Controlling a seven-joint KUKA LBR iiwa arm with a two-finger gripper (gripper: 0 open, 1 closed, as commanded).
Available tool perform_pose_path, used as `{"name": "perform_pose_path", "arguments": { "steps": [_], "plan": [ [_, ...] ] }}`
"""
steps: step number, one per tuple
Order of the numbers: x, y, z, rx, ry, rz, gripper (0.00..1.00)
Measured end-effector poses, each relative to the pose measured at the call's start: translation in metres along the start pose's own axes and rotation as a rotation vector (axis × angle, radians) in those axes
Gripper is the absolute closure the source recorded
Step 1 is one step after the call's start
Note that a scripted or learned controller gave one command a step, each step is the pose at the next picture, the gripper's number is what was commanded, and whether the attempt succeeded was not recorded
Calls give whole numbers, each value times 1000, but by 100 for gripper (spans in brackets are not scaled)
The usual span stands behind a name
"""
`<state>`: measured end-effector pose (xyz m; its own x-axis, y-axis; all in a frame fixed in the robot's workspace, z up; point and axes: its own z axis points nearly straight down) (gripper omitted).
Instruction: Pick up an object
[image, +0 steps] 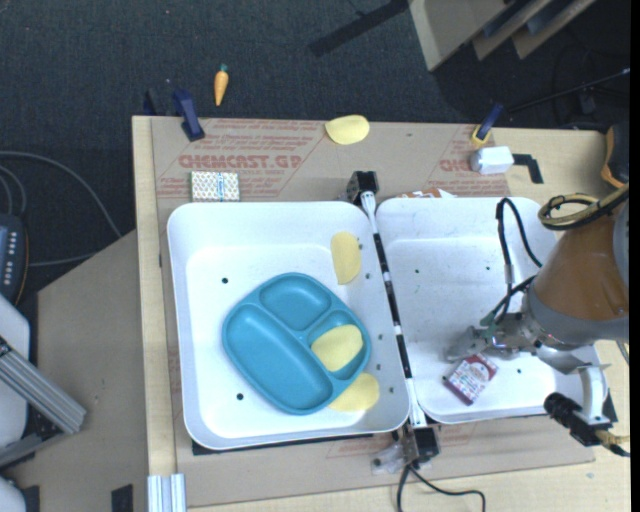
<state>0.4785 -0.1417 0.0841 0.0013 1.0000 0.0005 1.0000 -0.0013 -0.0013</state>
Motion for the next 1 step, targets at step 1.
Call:
{"name": "perform_pose_path", "arguments": {
  "steps": [1],
  "plan": [
    [27,37,-118,-3,-1,-2,0]
  ]
}}
